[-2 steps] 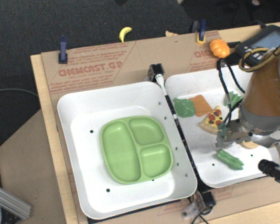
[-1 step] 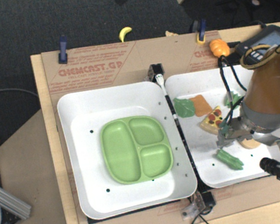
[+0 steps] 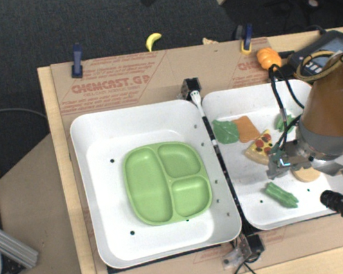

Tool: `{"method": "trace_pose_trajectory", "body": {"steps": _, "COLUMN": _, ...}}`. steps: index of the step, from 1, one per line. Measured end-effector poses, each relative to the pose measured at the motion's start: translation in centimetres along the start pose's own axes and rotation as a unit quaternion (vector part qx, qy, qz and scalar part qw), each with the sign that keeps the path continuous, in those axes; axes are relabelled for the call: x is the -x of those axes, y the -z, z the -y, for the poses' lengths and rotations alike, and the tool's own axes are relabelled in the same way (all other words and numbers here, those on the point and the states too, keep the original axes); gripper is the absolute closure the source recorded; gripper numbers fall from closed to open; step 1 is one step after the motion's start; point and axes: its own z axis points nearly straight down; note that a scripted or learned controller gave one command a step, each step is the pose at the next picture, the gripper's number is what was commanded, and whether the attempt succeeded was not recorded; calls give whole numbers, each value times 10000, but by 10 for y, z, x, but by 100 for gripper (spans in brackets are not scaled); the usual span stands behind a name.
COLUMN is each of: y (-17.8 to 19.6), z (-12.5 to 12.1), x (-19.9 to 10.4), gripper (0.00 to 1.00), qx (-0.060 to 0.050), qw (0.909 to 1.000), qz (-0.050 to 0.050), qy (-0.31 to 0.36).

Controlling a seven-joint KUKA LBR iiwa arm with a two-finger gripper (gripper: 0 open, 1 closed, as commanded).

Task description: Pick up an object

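Bulk of the grey arm with its orange band covers the right bin's three o'clock side, and we cannot tell what lies beneath it. The gripper (image 3: 280, 165) hangs low over that shallow white right bin (image 3: 253, 214); its state we cannot tell. A tan round piece (image 3: 305, 175) peeks out, half hidden, just beside the gripper at four o'clock. In this bin we see a green leaf-shaped toy (image 3: 226, 131) at ten o'clock, an orange wedge (image 3: 247, 129) touching it, a pizza-slice toy (image 3: 261, 147) near the middle, and a long green pod (image 3: 281, 194) at six o'clock. The shallow white left bin (image 3: 97, 178) holds a light green three-compartment plastic plate (image 3: 166, 181) at its centre.
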Motion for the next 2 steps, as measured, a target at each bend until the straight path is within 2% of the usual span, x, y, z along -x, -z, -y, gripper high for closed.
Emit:
{"method": "trace_pose_trajectory", "body": {"steps": 1, "y": 10, "z": 0, "x": 0, "gripper": 100, "qx": 9, "qw": 10000, "qz": 4, "qy": -1}}
{"method": "trace_pose_trajectory", "body": {"steps": 2, "y": 91, "z": -1, "x": -86, "gripper": 100, "qx": 11, "qw": 10000, "qz": -24, "qy": 52}}
